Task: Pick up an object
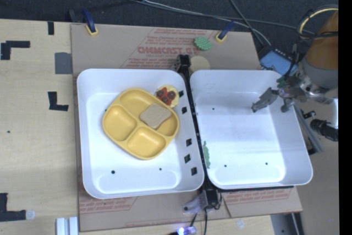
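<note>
Toast (155, 115): light, stiff, flat; grip by edges. Lies on tray (118, 121), well left of tool (273, 100), fingers spread, empty.

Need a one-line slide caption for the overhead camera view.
Tool open above right bin; left bin holds yellow divided tray with toast slice.

Arm (322, 58) running off the frame's edge behind the jaws; small dark-red item (166, 96) staying too blurred to identify.
</note>
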You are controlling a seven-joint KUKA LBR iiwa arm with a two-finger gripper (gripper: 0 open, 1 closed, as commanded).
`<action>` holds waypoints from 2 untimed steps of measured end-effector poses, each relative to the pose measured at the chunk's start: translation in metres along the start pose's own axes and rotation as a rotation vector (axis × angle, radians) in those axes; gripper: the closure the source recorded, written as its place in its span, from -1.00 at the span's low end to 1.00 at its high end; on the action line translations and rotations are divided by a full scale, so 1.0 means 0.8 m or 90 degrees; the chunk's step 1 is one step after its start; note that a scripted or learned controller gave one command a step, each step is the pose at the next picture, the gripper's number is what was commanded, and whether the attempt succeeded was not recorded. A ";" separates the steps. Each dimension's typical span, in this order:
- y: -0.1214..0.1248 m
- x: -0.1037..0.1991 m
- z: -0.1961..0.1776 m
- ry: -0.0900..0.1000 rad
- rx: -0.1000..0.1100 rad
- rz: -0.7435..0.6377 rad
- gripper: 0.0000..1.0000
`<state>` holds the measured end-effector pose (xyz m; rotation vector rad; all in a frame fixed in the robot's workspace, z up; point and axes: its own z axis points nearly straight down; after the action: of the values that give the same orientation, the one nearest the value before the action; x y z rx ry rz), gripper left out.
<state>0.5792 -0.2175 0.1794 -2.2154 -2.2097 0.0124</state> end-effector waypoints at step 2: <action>-0.005 0.008 0.063 -0.002 -0.006 -0.003 -1.00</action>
<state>0.5743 -0.2109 0.1289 -2.2167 -2.2203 0.0058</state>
